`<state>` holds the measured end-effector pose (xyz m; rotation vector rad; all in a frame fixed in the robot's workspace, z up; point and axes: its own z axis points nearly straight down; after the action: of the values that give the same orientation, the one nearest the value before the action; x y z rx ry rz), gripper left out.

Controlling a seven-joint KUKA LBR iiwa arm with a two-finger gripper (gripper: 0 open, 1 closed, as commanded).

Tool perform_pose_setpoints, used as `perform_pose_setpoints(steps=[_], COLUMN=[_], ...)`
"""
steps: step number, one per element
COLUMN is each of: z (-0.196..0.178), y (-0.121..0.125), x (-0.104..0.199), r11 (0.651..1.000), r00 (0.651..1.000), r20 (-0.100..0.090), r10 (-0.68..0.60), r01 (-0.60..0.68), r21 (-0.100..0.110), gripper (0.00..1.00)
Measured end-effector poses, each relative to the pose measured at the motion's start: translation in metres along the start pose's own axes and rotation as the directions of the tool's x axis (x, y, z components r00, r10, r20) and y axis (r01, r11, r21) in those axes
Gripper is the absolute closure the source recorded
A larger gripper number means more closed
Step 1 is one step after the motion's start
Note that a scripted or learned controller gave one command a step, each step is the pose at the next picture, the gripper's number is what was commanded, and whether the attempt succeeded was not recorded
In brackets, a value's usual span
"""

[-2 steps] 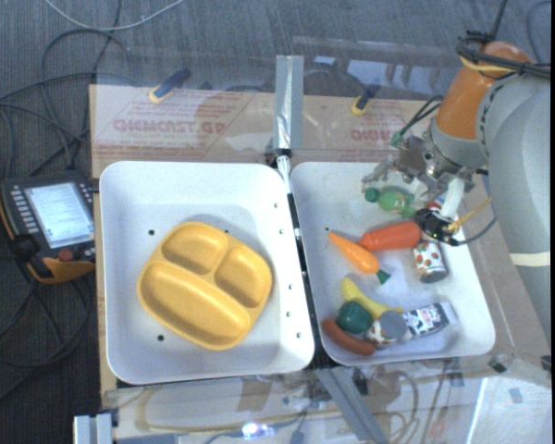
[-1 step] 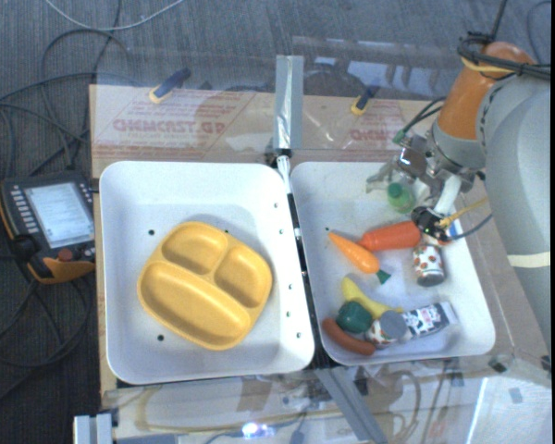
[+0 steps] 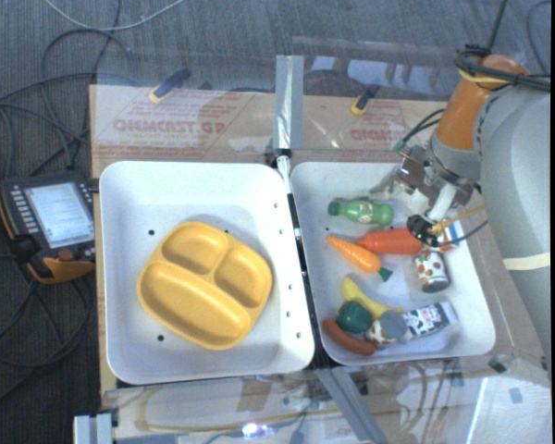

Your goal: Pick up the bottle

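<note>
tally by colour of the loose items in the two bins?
Yellow: 2 (divided tray, banana)
Green: 2 (bottle, round green piece)
Orange: 2 (carrots)
Red-brown: 1 (sausage)
White printed: 2 (can, carton)
Total: 9

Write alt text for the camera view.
A grey robot arm's hand hangs over the right white bin near a lying green plastic bottle, two orange carrots, a small can and other toy food. The left white bin holds a yellow compartment tray.
</note>
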<state>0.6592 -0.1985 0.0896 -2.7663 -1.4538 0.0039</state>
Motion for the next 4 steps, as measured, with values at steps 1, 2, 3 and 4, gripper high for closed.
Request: perform_pose_setpoints(steps=[1, 2, 3, 4], z=[-0.009, -0.087, -0.087, -0.014], y=[0.002, 0.004, 0.004, -0.014], x=[-0.001, -0.005, -0.006, 0.015], r11=[1.0, 0.975, 0.975, 0.961], r00=[1.0, 0.975, 0.975, 0.961], r20=[0.005, 0.005, 0.007, 0.01], r10=[0.002, 0.223, 0.224, 0.278], r01=[-0.002, -0.223, -0.224, -0.278], r21=[-0.016, -0.016, -0.017, -0.012], gripper=[1.0, 1.0, 0.0, 0.0])
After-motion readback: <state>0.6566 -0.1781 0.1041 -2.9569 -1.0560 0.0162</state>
